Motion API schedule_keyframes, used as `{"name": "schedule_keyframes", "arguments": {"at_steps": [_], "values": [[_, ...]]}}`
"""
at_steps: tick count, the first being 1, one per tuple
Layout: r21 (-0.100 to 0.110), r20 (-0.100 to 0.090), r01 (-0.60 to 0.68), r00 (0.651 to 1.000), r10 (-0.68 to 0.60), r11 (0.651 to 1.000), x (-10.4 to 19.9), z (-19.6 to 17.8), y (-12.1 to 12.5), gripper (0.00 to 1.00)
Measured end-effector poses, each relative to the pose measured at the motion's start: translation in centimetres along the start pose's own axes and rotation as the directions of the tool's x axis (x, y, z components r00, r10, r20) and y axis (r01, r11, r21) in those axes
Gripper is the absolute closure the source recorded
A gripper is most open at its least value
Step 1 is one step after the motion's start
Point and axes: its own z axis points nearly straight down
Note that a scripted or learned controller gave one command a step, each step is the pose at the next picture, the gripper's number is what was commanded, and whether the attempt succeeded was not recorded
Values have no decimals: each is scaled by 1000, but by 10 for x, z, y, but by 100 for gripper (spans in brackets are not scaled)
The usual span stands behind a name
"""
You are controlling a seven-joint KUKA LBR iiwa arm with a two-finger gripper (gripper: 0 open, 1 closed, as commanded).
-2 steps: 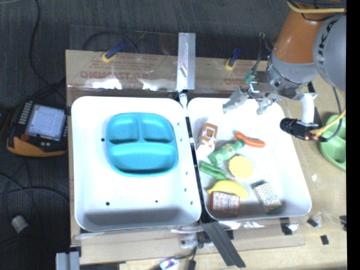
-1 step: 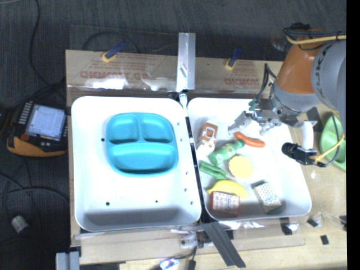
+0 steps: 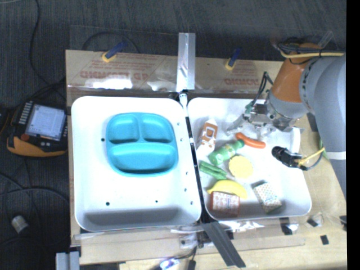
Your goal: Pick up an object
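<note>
Eyeing the orange toy carrot [image 3: 250, 141] in the right bin [image 3: 293, 189], just beside our tool [image 3: 257, 118], whose opening we cannot tell, we judge it light, rigid, slippery, best pinched across its middle.

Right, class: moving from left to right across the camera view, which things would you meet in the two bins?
blue divided plate → white and orange carton → yellow disc → patterned box. The other items overlap these, so I have left them out.
</note>
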Motion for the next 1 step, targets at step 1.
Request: {"name": "schedule_keyframes", "arguments": {"at_steps": [1], "values": [[10, 1, 258, 966, -258, 966, 50, -14, 17, 0]]}}
